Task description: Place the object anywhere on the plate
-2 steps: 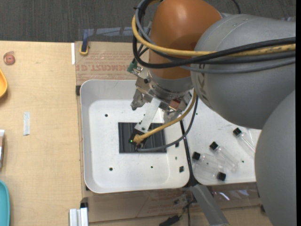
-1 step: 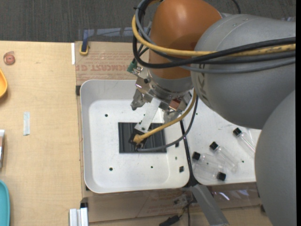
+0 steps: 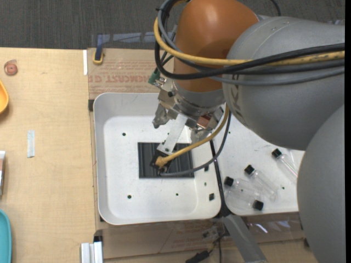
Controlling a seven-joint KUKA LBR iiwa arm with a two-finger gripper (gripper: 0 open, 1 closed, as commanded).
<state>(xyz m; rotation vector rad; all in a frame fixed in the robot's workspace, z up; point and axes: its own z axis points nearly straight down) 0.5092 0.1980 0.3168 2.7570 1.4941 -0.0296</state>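
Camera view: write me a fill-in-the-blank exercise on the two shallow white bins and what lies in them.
1. The dark flat rectangular plate lies in the shallow white bin on the view's ____ side.
2. The clear tubes in the other white bin have caps coloured ____.
3. The grey arm with the orange band hangs above the bin that holds the ____.

Missing words: left; black; plate.

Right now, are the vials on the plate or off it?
Off: the vials lie in the right bin, apart from the dark plate.
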